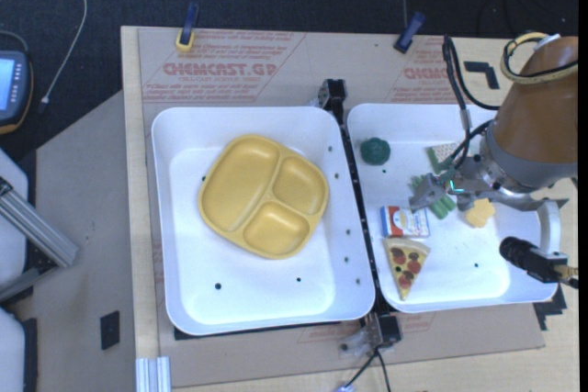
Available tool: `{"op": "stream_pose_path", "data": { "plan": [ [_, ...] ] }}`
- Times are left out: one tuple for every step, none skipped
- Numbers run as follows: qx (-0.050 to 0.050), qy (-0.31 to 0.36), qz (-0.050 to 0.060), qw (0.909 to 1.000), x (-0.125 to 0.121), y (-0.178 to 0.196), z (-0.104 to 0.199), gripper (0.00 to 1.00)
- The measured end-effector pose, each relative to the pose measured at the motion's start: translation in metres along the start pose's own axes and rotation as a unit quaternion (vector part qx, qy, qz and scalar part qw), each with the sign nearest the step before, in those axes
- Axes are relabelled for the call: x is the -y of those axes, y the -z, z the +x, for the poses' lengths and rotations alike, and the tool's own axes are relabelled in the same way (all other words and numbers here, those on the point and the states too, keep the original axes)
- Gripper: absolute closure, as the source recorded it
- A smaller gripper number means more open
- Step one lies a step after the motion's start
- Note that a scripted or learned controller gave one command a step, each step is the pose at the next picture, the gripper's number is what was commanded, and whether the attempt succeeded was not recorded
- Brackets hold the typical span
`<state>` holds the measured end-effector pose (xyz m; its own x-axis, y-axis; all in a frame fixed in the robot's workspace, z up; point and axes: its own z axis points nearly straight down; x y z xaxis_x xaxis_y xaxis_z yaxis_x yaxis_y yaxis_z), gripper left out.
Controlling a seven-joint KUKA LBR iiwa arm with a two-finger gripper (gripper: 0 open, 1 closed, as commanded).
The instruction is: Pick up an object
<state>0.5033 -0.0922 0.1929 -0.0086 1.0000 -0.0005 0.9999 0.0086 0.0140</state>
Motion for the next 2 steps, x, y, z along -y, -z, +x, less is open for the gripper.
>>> {"op": "stream_pose_path", "data": {
  "plan": [
    [0.0,0.0,0.0,1.0,0.0,0.0,0.0,0.0],
    [0.0,-0.003,0.006,1.0,0.0,-0.05,0.0,0.0]
  ]
}}
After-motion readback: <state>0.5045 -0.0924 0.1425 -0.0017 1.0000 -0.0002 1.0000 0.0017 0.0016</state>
